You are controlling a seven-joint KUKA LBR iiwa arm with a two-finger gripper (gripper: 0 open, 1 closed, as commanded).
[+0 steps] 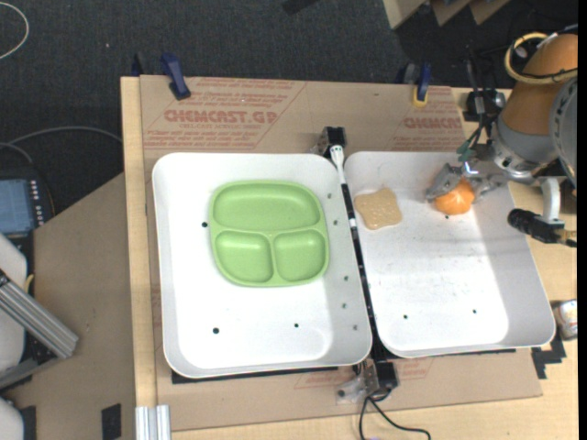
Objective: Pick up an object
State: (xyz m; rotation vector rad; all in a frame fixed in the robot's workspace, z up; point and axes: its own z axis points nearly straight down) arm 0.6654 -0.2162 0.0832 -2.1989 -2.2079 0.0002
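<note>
Nearest, a green divided plate is seen in the left bin. In the right bin, beside a tan piece, an orange object is pinched by the gripper.

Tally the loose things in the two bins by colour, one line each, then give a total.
Green: 1, the divided tray in the left bin.
Tan: 1, the flat piece in the right bin.
Orange: 1, the small object at the gripper.
Total: 3
</note>
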